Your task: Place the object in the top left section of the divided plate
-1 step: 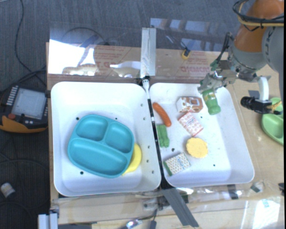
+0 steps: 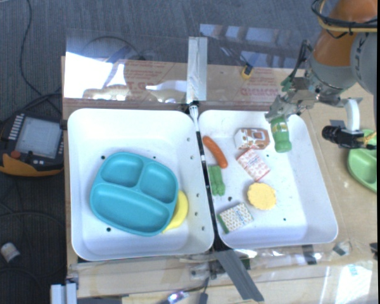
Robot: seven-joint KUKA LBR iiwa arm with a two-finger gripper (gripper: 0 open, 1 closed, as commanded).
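Camera view from above shows two white bins side by side on the bench. In the left bin lies the divided plate, turquoise, with three sections, and its top left section holds nothing. A yellow object sticks out from under the plate's right lower edge and touches it. The right bin holds the loose things: an orange carrot-like piece near the wall between the bins, a small green piece just below it, a packet with a brown and white print, a red and white checked packet just under that one, a round yellow waffle-like disc, and a green and white patterned packet near the front wall. The arm comes in from the right, and its gripper is over the far right corner of the right bin. A green bottle-shaped object stands directly under the gripper, upright or nearly so, and its top meets the fingertips; I cannot tell if the fingers are closed on it or only touch it. This green object is well apart from the divided plate, which is in the other bin. Outside the bins, a light green thing lies at the right edge of the bench.
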